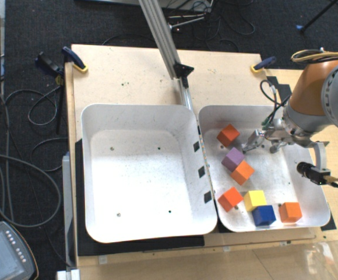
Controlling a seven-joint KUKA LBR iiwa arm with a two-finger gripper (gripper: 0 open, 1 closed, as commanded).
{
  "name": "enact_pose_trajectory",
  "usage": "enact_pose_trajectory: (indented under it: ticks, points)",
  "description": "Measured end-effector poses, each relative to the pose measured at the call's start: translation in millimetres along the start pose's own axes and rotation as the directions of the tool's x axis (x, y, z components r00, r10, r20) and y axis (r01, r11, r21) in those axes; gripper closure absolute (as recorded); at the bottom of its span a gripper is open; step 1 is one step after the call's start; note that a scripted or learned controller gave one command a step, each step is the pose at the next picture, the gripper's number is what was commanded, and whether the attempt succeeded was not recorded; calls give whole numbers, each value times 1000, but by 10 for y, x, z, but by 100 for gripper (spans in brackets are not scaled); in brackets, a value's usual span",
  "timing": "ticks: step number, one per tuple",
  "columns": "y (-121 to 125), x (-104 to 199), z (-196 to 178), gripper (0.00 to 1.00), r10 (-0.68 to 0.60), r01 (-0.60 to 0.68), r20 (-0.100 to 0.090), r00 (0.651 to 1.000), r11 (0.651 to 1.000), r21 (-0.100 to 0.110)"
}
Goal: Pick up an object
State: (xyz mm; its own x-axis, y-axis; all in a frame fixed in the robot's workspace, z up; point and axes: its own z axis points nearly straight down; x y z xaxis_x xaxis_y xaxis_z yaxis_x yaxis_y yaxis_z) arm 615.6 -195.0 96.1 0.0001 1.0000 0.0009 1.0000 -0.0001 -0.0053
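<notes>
The right bin (309, 182) holds several foam cubes. An orange cube (228, 135) lies at the upper left. A purple cube (233, 158) touches another orange cube (243, 172) in the middle. Along the front lie a red-orange cube (231, 198), a yellow cube (254, 199), a blue cube (264, 215) and an orange cube (290, 212). My gripper (262, 144) hovers over the bin's upper middle, just right of the upper orange cube, its fingers spread with nothing between them.
The left bin (93, 156) sits beside the right one, sharing a raised middle wall (201, 156). A slanted metal rail (163, 34) rises from behind the bins. Clamps (73, 60) mark the bench's back corners. A black cable connector (312, 172) hangs near the bin's right wall.
</notes>
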Motion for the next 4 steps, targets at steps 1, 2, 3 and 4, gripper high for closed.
enact_pose_trajectory:
  ticks: [1, 2, 3, 4]
  points:
    - [22, -8, -144, 100, 0, 0, 3, 1000, 1000, -8]
    - [15, -19, -785, 100, -1, 1, 4, 1000, 1000, -13]
    - [86, -106, -1342, 100, -3, 3, 5, 1000, 1000, -14]
    - [99, -108, -1884, 100, -3, 3, 5, 1000, 1000, -14]
